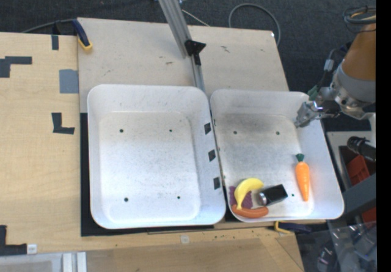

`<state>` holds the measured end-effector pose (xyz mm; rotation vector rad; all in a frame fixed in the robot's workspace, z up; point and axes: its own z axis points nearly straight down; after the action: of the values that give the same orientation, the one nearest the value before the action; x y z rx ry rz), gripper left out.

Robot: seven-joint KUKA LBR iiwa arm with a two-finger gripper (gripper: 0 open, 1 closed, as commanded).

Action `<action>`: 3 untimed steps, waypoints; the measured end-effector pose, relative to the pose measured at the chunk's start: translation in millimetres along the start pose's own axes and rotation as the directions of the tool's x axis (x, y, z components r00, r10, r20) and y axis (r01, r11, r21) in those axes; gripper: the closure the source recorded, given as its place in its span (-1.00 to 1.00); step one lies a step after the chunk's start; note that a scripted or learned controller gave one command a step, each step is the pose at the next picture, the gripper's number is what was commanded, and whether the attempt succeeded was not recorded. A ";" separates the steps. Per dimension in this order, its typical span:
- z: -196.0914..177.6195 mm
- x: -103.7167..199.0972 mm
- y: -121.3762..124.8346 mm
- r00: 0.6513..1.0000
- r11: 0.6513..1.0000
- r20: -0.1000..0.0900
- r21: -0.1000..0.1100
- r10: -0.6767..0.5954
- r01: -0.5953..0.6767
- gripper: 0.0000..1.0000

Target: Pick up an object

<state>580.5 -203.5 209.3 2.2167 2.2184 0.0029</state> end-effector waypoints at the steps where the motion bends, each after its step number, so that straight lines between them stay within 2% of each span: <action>1: -11.5 0.3 0.5 1.000 1.000 -0.002 0.005 0.000 0.000 1.00; 3: 2.5 99.8 -20.8 1.000 1.000 -0.005 0.008 -0.005 0.005 1.00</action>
<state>559.7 -103.7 206.5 2.2177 2.2302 -0.0014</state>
